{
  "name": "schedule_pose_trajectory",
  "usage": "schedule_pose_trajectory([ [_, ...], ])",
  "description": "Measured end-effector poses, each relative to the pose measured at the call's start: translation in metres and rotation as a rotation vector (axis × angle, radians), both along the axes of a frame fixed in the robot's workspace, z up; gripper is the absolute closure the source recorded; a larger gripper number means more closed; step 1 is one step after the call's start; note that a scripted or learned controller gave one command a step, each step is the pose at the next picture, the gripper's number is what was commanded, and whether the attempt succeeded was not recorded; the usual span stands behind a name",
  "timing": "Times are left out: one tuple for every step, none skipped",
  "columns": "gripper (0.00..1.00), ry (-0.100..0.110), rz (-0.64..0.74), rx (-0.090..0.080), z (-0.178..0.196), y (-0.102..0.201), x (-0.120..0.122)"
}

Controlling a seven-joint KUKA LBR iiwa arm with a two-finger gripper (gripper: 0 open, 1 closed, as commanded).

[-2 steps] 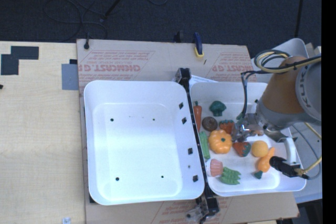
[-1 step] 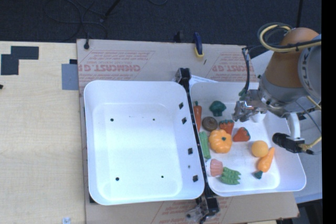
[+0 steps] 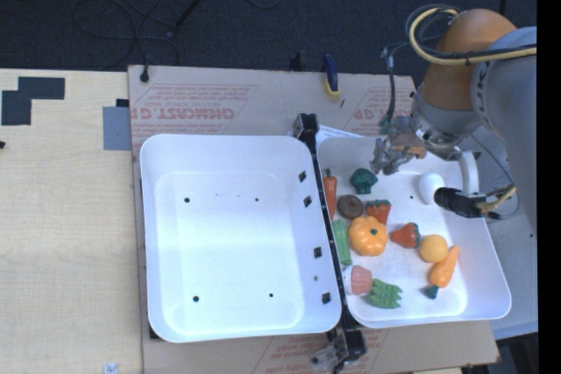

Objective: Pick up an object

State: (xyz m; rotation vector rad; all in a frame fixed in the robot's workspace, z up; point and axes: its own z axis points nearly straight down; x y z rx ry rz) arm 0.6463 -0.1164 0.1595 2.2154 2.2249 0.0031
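My gripper (image 3: pixel 384 157) hangs over the far edge of the right bin (image 3: pixel 491 293), just up and right of a dark green broccoli (image 3: pixel 363 180). Nothing shows in its grasp. Toy foods lie in this bin: a brown round piece (image 3: pixel 351 206), an orange pumpkin (image 3: pixel 368 236), a red pepper (image 3: pixel 406 234), a yellow-orange fruit (image 3: pixel 433 249), a carrot (image 3: pixel 443 269) and a white egg (image 3: pixel 429 187). A pink piece (image 3: pixel 361 280) and a green leafy piece (image 3: pixel 384 295) lie near the front.
The left bin (image 3: pixel 158 188) sits beside the right one, with a black divider (image 3: pixel 320 223) between them. A small carrot (image 3: pixel 330 187) and a green pod (image 3: pixel 340 243) lie against the divider. The arm's grey and orange body (image 3: pixel 473 74) looms over the right bin's far right corner.
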Motion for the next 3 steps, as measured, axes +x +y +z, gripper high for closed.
schedule_pose_trajectory([
  [1.0, 0.007, -0.006, 0.0, -0.075, -0.025, -0.01],
  [1.0, -0.004, 0.0, 0.0, 0.014, 0.01, 0.0],
  [1.0, 0.008, -0.006, 0.0, -0.076, -0.002, -0.03],
])
